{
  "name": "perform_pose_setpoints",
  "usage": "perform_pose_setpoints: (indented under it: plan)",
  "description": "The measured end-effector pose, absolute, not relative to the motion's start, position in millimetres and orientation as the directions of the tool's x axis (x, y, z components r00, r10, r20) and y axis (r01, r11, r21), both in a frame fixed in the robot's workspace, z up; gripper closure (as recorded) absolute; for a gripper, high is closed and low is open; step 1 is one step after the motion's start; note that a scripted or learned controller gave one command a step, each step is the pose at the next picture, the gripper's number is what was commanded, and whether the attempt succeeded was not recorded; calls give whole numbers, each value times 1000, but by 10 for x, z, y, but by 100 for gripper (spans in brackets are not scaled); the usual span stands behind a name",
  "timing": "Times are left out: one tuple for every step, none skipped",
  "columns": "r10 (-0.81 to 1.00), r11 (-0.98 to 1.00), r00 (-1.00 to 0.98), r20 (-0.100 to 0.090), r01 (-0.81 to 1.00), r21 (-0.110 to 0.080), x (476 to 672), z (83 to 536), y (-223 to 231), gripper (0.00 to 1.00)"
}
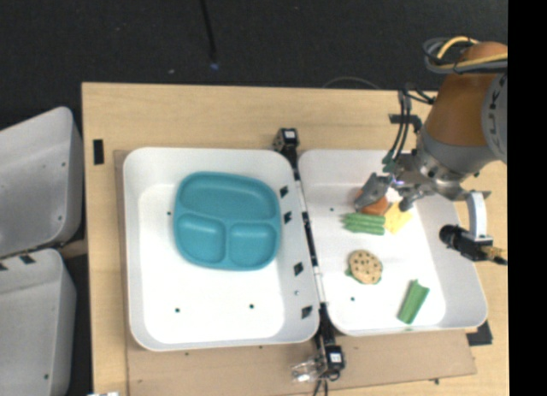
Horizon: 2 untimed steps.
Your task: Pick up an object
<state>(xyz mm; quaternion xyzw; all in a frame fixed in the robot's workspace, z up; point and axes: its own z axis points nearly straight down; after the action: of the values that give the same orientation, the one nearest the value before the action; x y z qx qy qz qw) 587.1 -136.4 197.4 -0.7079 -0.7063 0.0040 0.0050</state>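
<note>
My gripper (389,196) hangs low over the upper middle of the right bin (453,292). Its fingers (373,189) stand apart, so it is open. Directly beneath it lies a small cluster: an orange piece (375,209), a yellow piece (397,220) and a flat green bean pod (365,224). The orange piece sits right under the left finger; I cannot tell whether they touch. Farther toward the front lie a round chocolate-chip cookie (365,267) and a green stick-shaped piece (413,301).
The left bin (154,300) holds a teal divided plate (227,220). A ridge with black clips (305,240) separates the two bins. The grey and orange arm (461,121) comes in from the right above the right bin's far corner.
</note>
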Motion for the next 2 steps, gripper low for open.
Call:
perform_pose_setpoints:
  plan:
    - [1000, 1, -1, 0, 1000, 0, 5902, 2051, -1361, 0]
    - [1000, -2, 2, -1, 1000, -4, 5863, 1426, -1360, 0]
